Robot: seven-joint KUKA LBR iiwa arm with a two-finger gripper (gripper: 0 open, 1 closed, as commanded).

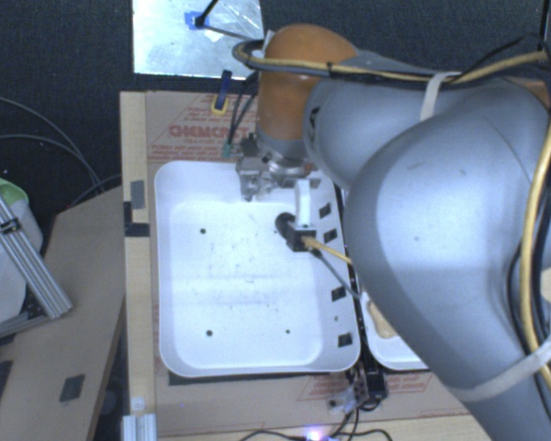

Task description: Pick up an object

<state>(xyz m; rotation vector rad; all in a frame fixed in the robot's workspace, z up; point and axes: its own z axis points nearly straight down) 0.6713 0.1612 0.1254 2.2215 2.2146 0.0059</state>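
My gripper (255, 184) hangs over the far edge of the left white bin (179, 274), below the orange band (289, 90) of the wrist. Nothing shows between it and the bin floor. A white bracket with a black knob (290, 229) sticks out beside it, trailing a yellow cable. The grey arm (441, 228) hides most of the right bin (395, 352). A tan object (381, 320) peeks out in that bin, right at the arm's edge.
The left bin's floor shows only a few small dark dots. Black clips (340, 292) line the divide between the bins. A silver sheet (193, 26) lies beyond the bench. An aluminium frame (18, 246) stands at the left.
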